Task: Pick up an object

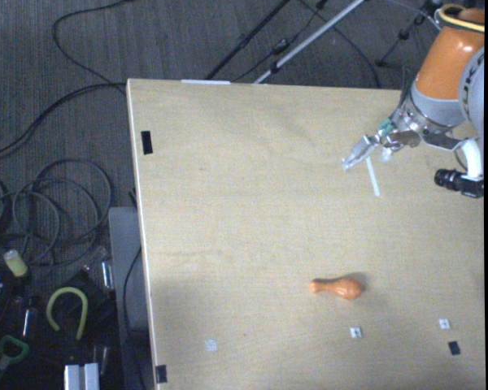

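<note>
A small orange object [338, 288], shaped like a little gourd with a narrow neck pointing left, lies on its side on the tan bench top [244, 201], toward the lower right. My gripper [362, 179] hangs at the upper right, well above and slightly right of the orange object in the view. Its two thin pale fingers [355, 160] are spread apart and hold nothing. The grey arm with its orange band [447, 59] comes in from the right edge.
Small square markers [355, 331] sit on the bench near the lower right, and a black tag [147, 142] lies near the left edge. Cables and tools [57, 299] lie on the floor beyond the bench's left edge. Tripod legs [325, 23] stand behind.
</note>
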Robot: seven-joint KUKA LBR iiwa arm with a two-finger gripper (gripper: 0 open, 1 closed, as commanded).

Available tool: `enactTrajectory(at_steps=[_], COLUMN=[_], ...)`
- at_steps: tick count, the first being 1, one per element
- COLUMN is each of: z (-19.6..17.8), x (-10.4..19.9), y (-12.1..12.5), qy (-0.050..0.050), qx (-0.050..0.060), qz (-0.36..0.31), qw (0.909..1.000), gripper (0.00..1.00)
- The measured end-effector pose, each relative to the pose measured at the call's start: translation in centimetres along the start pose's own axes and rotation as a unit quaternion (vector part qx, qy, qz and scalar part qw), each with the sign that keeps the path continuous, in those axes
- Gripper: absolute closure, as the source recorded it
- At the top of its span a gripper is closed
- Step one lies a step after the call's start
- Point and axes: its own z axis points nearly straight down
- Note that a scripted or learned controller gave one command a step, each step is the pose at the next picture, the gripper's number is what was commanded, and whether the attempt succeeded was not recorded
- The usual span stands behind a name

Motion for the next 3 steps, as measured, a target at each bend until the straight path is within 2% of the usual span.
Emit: enactTrajectory(at_steps=[1, 2, 3], z=[8.9, 7.9, -0.9], x=[5.7, 5.8, 9.2], y=[1.5, 1.6, 2.5], qy=[0.001, 0.002, 0.001], qx=[0.0, -0.002, -0.001], qz=[-0.162, -0.162, -0.14], qw=[0.9867, 0.9868, 0.9902], gripper=[0.0, 1.0, 1.0])
